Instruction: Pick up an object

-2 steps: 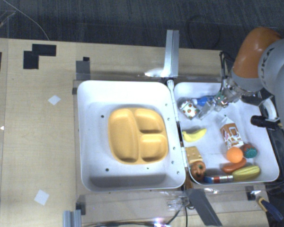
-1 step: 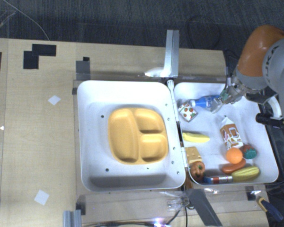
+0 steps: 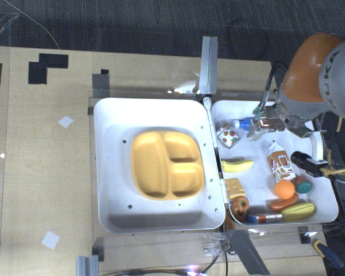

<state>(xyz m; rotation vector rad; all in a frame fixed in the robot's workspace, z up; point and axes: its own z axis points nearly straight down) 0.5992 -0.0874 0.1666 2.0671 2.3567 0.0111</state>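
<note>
A: Going from the left, what is on the bench (image 3: 46,171)?

B: First the left bin (image 3: 112,119), with a yellow divided tray (image 3: 167,164) lying in the middle of it. Then the right bin (image 3: 241,109), which holds many small things: a small white and red packet (image 3: 227,136) at about ten o'clock of the bin, a banana (image 3: 237,165) near the left wall with its long axis lying nine to three o'clock, a juice carton (image 3: 280,163) near the centre, an orange ball (image 3: 285,189) just below it, and a red pepper and a yellow-green fruit (image 3: 298,211) along the six o'clock edge.

A: And the pincer?

B: The pincer (image 3: 260,125) hangs over the top part of the right bin. Nothing is seen between its parts, but open or closed I cannot tell; it is too small and shiny.

A: What is nearest to it?

B: The packet, I think, at about eight o'clock from the pincer, and a little blue thing (image 3: 240,123) just beside it at nine o'clock. That blue thing is partly covered, so I cannot name it. The banana lies farther, toward seven o'clock.
</note>
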